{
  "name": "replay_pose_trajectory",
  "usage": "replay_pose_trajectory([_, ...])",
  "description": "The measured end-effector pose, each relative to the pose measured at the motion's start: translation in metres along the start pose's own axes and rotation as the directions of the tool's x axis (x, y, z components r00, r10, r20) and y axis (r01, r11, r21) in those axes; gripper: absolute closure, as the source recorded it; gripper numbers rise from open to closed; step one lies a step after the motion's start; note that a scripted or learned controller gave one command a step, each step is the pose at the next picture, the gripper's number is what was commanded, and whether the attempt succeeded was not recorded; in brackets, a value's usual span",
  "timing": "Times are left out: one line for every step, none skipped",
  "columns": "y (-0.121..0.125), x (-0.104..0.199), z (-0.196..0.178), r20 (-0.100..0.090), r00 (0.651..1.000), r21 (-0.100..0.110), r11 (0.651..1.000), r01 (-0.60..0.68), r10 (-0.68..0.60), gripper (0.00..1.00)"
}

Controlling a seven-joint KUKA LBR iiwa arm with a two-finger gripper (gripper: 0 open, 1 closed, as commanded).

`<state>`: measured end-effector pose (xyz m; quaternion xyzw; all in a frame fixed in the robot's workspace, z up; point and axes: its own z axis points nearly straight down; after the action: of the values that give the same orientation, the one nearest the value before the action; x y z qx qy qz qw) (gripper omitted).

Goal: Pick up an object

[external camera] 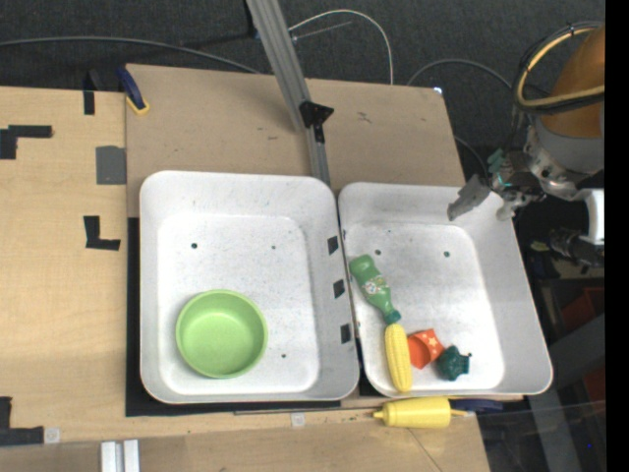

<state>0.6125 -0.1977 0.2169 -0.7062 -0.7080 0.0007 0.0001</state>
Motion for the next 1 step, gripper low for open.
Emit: replay_pose_trajectory([0.0000, 0.0000, 0.0000, 0.000, 1.000, 0.000, 1.000, 0.000, 0.000, 0.00])
